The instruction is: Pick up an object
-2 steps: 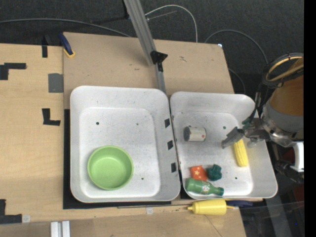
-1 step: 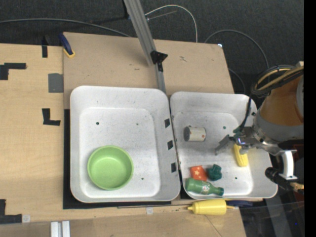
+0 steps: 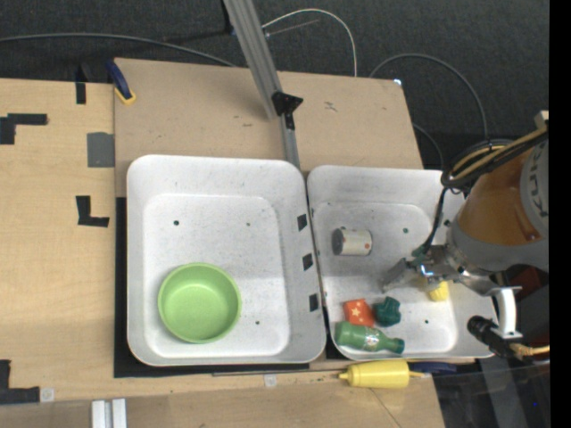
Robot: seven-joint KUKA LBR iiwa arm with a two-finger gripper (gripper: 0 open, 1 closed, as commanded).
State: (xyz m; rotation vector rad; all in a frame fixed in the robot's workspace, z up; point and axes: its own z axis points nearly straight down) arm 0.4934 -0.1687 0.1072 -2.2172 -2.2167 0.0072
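Objects for picking sit in the right bin [image 3: 357, 185]: grey cylinder [image 3: 352, 241] lying on its side mid-bin, orange piece [image 3: 358, 311], dark green piece [image 3: 388, 310] and green bottle [image 3: 368, 338] bunched at the near edge. Pincer [image 3: 419, 270] low over bin floor, right of cylinder, likely lining up a grab; can't tell its state, nothing visibly held. Left bin [image 3: 178, 176] has green bowl [image 3: 199, 302]. Yellow item [image 3: 379, 374] lies outside on the worktop [image 3: 53, 239].

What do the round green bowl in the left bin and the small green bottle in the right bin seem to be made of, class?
Round green bowl: probably plastic, a uniform lime colour with a smooth, slightly matte surface and a thick, even rim.
Small green bottle: likely plastic or rubber, a toy by its look, with a soft sheen and a paler band near its neck. The picture is too coarse to tell which.
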